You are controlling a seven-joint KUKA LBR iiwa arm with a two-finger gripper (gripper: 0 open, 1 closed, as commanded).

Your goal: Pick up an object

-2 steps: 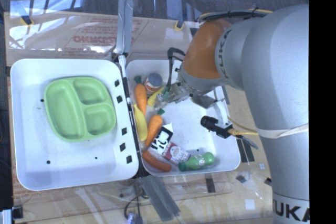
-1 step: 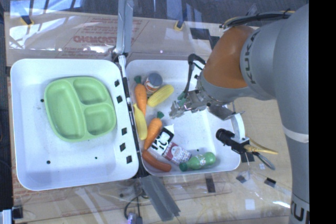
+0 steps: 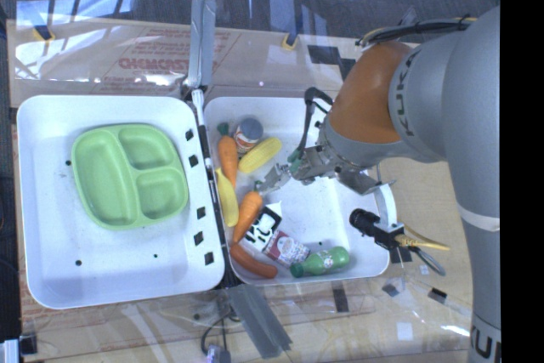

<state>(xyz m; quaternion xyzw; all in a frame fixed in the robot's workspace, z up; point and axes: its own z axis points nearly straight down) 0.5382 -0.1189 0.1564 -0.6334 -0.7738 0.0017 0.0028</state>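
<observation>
Beside the corn cob (image 3: 260,154), the end effector (image 3: 274,176) hovers, spread state untellable; crowded carrots (image 3: 247,215) could cause a missed grasp.

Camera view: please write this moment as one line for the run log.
arm: over right bin | hand: low, beside orange carrot and corn cob | held: nothing seen | left bin: green divided plate

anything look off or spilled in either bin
Nothing spilled or broken. The toy food is bunched along the left side and front of the right bin: carrots, corn, a green bottle. The green divided plate lies flat in the left bin.
</observation>
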